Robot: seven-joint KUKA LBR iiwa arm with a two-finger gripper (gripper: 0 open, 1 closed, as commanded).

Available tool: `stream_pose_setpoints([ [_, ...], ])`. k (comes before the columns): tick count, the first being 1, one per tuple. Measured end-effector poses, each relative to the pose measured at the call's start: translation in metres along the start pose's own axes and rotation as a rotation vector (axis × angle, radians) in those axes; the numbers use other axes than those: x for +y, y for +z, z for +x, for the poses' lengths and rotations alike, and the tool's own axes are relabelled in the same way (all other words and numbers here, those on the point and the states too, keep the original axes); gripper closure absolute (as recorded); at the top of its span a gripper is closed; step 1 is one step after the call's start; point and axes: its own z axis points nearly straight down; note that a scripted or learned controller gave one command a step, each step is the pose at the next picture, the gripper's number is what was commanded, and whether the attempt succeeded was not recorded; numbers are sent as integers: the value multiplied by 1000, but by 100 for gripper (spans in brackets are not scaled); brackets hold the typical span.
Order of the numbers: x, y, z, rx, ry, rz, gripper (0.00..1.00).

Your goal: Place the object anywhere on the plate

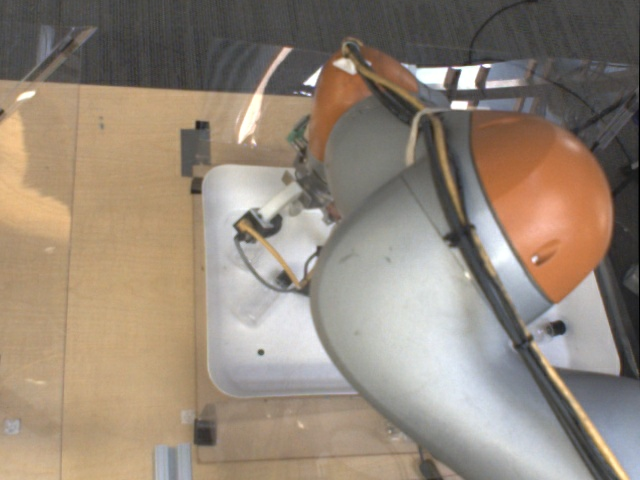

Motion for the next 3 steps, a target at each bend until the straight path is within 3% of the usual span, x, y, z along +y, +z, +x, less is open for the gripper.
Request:
stream_pose_setpoints([
  [1,0,-12,2,1,-8,-3,100],
  [2,-14,-30,3,-4,-408,-2,100],
  [3,-64,-116,62,-1,-874,-5,100],
])
